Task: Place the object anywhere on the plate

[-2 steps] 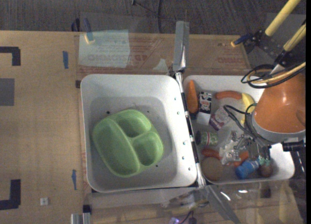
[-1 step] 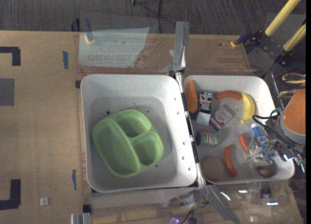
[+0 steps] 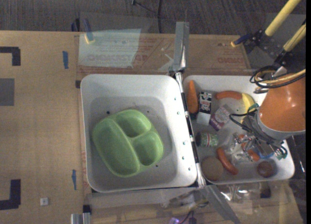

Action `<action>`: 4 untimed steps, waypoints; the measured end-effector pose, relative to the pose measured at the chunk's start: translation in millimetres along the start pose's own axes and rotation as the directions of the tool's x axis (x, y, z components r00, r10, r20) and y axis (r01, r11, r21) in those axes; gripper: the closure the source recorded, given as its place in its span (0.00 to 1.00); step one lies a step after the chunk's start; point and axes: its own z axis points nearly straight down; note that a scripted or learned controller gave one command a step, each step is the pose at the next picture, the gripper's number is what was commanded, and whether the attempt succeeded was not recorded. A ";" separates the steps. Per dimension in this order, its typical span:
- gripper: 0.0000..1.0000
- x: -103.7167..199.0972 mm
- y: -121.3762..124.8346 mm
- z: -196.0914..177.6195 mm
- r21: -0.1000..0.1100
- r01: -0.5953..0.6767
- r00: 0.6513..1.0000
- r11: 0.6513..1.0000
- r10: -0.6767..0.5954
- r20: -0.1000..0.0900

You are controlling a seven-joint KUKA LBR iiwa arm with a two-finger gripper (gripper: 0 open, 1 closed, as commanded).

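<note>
A green plate with three compartments lies in the left bin, and nothing rests on it. My gripper is down in the right bin, below the orange wrist band, among the toy foods at the bin's near right. Directly left of it lie a red sausage and a crumpled clear wrapper. The wrist hides what is under the gripper, so I cannot tell whether it holds anything.
The right bin also holds an orange carrot, a small black and white carton, a second sausage, a yellow banana, a purple packet, a green can and two brown round pieces. A metal divider separates the bins.
</note>
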 end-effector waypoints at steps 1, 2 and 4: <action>1.00 -43.5 18.0 -67.0 -0.004 0.487 0.874 0.874 -0.487 0.002; 1.00 26.6 -55.1 -47.9 -0.008 0.572 0.820 0.820 -0.572 0.000; 1.00 -33.2 109.2 -96.4 -0.006 0.731 0.682 0.682 -0.731 0.002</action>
